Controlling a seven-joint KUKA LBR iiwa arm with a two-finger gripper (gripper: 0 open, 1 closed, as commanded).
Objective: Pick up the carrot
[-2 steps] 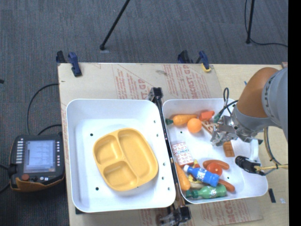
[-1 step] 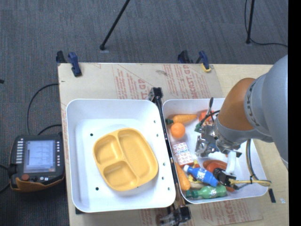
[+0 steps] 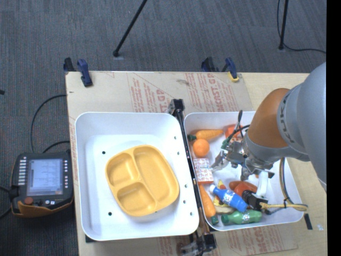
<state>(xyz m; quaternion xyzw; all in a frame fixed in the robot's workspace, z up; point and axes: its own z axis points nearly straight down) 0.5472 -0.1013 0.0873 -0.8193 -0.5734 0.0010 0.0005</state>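
A grey arm (image 3: 298,121) with an orange band reaches in from the right over the right bin (image 3: 213,117) on a cardboard-topped counter (image 3: 138,87), its claw (image 3: 234,161) hanging low above the jumble of toy food and small goods. The metal fingers (image 3: 219,161) look spread apart, with nothing between them. A carrot (image 3: 208,134) lies along the bin's far side, pointing left, just beyond an orange ball (image 3: 201,147) and apart from the claw. A second carrot (image 3: 207,200) lies lengthwise against the bin's left wall, near the front, beside a blue bottle (image 3: 227,197) with a white cap. Between ball and second carrot sits a small printed packet (image 3: 202,169). A green bottle (image 3: 242,217) rests at the front wall, and a red item (image 3: 244,186) shows just under the wrist, partly hidden. The left bin (image 3: 90,143) holds a yellow three-part plate (image 3: 142,180), tilted a little against the bin's lines. Blue clamps (image 3: 84,71) grip the counter's far edge at left and right. A control pendant (image 3: 42,183) with a lit screen lies on the grey carpet to the left, and tripod legs (image 3: 133,17) cross the floor behind.
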